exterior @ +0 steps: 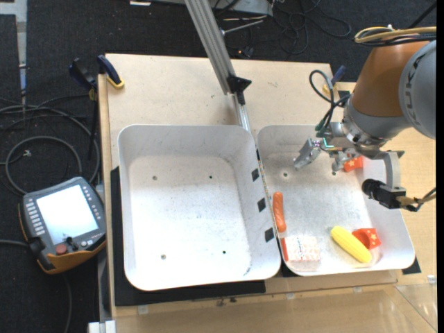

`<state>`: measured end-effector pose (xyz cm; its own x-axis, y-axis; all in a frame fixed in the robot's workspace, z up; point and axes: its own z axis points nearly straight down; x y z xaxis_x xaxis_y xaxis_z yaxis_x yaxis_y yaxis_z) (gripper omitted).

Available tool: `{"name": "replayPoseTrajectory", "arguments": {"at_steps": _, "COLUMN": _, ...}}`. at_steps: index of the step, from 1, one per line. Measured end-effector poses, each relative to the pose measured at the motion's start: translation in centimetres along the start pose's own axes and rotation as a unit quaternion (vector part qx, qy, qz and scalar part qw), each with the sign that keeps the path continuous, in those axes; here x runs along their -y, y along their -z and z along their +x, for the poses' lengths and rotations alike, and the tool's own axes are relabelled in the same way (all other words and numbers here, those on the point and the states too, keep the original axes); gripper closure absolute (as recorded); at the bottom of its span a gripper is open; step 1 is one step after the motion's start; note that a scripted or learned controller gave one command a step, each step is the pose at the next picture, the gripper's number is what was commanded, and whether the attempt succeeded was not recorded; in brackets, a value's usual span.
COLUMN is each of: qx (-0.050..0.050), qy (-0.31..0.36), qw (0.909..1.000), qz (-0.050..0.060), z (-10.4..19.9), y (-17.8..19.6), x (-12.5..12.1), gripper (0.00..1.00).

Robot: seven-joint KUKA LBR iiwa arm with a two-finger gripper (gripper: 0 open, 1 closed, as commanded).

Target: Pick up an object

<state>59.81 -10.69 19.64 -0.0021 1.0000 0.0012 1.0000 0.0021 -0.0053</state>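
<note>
Nearest to us in the right bin (388,262), we see a yellow banana-like piece (350,244) lying at a slant, with a small red piece (368,237) touching its right side. Just left of them sits a white block with red markings (302,249), close to the near wall. A little farther, an orange sausage-shaped piece (278,211) lies along the left wall of that bin.

The left bin (139,151) sits just beside it, their walls meeting in the middle of the worktop (173,82).

Farther back, over the far part of the right bin, we find the end effector (320,155) reaching in from the right. One silvery finger (306,155) points down and left, the other (336,162) sits apart from it, so it stands wide with nothing between the fingers. Something orange-red (354,162) shows just right of it; we cannot tell whether it is a loose thing or part of the arm.

A pendant with a screen (62,222) lies on the floor to the left.
</note>
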Motion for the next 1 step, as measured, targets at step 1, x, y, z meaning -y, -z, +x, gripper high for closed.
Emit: {"name": "replayPoseTrajectory", "arguments": {"at_steps": 1, "qx": 0.0, "qy": -0.001, "qw": 1.0, "qz": -0.003, "z": -0.03, "y": 0.26, "x": -0.1, "gripper": 0.0}}
